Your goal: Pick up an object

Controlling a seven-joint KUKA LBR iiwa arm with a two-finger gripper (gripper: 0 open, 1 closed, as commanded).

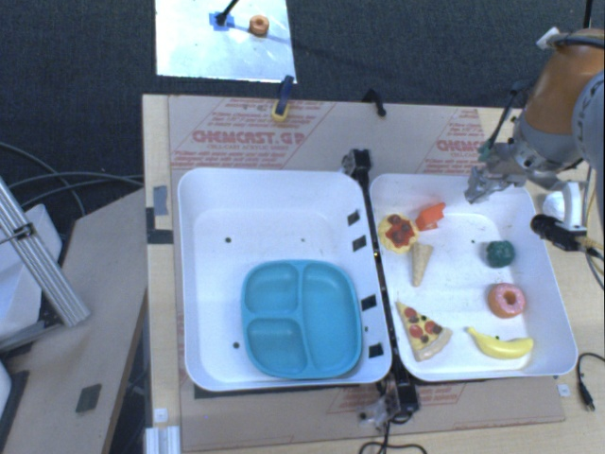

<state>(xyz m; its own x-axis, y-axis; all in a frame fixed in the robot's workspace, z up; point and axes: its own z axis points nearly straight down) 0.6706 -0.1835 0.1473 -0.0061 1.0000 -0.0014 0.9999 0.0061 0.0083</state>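
Note:
The right white bin (529,357) holds several toy foods: a round pizza (398,231), an orange-red piece (430,216), a cone (419,263), a pizza slice (424,329), a banana (500,344), a pink donut (507,300) and a dark green lump (499,252). My gripper (479,187) hangs over the far right corner of this bin, above the bin floor, with nothing seen between its fingers. It is to the right of the orange-red piece and beyond the green lump.
The left white bin (203,253) holds a blue divided tray (302,318). A metal plate (225,28) with a small orange ring (259,26) lies beyond the bench. A metal frame (38,263) stands at the left.

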